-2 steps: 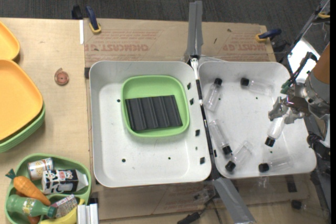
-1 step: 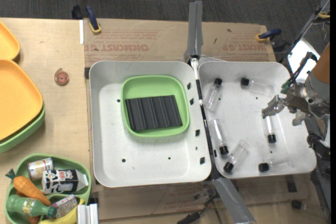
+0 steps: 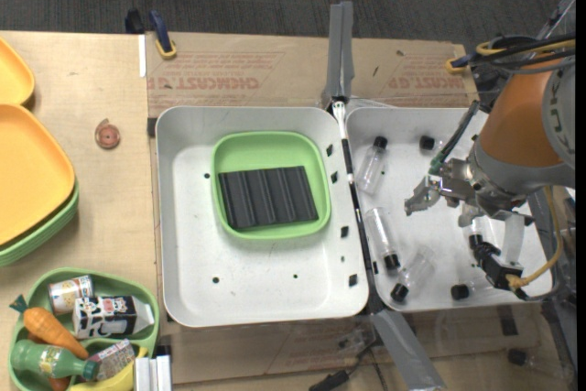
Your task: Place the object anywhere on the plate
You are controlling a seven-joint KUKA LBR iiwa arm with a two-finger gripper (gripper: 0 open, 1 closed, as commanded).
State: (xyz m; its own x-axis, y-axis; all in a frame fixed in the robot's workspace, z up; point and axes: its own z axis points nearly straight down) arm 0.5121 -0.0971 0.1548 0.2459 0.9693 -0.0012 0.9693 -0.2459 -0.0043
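Observation:
A green plate (image 3: 311,153) with rounded corners sits in the left white bin (image 3: 183,270). A dark grey ribbed slab (image 3: 267,196) lies flat on the plate, inside its rim. My gripper (image 3: 428,194) hangs over the middle of the right white bin (image 3: 403,119), well to the right of the plate and apart from the slab. The grey arm with its orange band (image 3: 522,128) reaches in from the right behind it.
Several clear tubes with black caps, such as a tube (image 3: 380,233), lie scattered in the right bin under and beside the gripper. Yellow plates (image 3: 27,179) are stacked at the far left. A green bowl of toy food (image 3: 78,325) stands at the bottom left.

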